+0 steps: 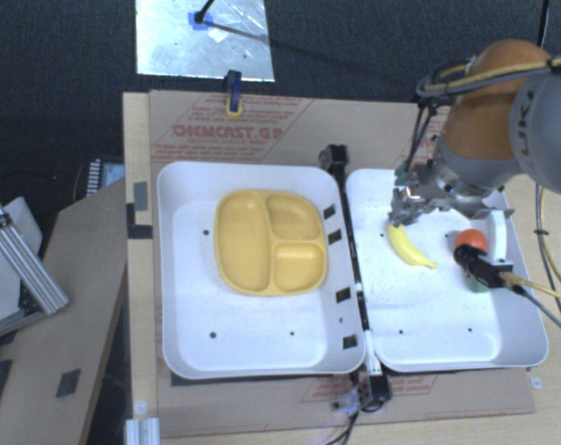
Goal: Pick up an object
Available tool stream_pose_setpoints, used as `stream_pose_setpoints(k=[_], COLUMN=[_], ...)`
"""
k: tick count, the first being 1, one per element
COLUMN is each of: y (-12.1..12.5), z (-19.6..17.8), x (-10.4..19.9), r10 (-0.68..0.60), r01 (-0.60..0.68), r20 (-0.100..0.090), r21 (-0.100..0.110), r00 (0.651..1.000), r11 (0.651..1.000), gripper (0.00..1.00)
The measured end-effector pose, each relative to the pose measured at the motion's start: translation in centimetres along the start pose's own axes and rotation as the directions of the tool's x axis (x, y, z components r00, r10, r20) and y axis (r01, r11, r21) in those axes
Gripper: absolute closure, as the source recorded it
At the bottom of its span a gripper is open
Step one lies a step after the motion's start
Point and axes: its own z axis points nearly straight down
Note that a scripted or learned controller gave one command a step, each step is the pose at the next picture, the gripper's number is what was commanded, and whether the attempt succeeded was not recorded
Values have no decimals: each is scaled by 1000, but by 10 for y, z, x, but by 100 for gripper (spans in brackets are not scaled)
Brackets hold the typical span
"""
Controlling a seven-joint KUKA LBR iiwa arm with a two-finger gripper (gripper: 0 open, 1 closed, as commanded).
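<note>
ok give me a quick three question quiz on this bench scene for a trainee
1. True or false: the yellow three-compartment plastic tray lies in the left white bin.
2. Which bin holds the yellow toy banana?
3. Multiple choice: the gripper is nearest to a) the banana, b) the small orange round object, c) the tray.

Key: 1 true. 2 the right white bin. 3 a.

Dark carpet floor (57, 54), cardboard-topped bench (261, 123)
</note>
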Motion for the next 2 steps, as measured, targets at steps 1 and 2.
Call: stream_pose_setpoints(k=[1, 2], y=[-5, -19], z=[-11, -4], x=[61, 112], r10=[-1, 0], r01=[1, 0], r20=[-1, 0], r21=[0, 2], r00=[1000, 1000], r11=[1000, 1000], gripper=[100, 100])
